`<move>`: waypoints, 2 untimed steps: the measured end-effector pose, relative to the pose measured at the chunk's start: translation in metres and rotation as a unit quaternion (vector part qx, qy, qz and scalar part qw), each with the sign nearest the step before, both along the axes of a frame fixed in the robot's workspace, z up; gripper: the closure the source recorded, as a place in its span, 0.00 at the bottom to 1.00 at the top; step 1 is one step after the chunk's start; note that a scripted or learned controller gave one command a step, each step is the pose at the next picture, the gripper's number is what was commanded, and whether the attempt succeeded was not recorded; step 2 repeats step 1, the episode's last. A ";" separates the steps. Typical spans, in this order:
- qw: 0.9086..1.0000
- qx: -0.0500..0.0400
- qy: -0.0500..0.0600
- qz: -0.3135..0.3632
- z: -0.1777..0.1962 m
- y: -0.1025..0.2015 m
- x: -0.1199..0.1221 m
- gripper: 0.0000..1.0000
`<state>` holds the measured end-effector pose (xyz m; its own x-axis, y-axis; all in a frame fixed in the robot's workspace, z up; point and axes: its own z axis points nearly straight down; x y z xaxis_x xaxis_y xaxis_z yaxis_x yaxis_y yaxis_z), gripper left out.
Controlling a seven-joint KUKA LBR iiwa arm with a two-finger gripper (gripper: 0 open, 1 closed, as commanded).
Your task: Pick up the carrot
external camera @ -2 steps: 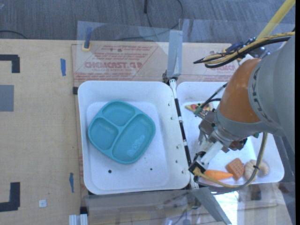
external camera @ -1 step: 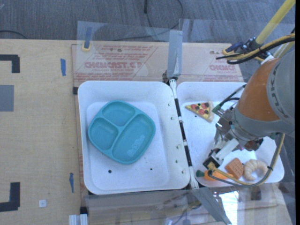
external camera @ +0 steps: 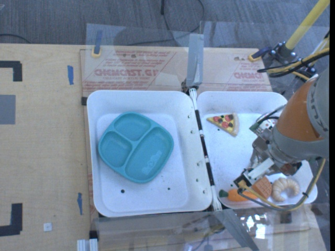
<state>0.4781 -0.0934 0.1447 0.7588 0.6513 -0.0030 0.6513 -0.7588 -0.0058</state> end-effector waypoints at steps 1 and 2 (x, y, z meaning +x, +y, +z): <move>0.997 -0.001 -0.001 -0.079 0.039 0.059 0.031 1.00; 0.997 -0.001 -0.001 -0.079 0.039 0.059 0.031 1.00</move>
